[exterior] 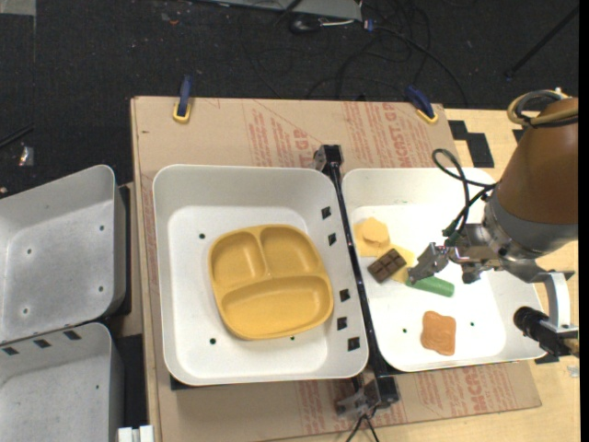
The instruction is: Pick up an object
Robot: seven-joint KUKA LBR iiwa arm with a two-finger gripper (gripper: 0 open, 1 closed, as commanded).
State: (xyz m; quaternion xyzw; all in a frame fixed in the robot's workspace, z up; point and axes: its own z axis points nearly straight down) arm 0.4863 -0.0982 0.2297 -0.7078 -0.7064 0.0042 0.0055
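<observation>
In the right bin [405, 348] lie a yellow cheese-like piece [373, 234], a brown chocolate bar [387, 264], a green stick [433, 285] and an orange cookie-shaped piece [439, 331]. My gripper [430, 264] hangs low over the middle of this bin, right above the left end of the green stick and just right of the chocolate bar. I see nothing held between its fingers. The arm's orange band [550, 168] rises at the right.
The left bin [184, 339] holds a yellow divided plate [271, 282]. A black divider [348, 265] runs between the bins. Grey metal trays [55, 247] sit off the bench at the left. Cables trail over the right bin's far corner.
</observation>
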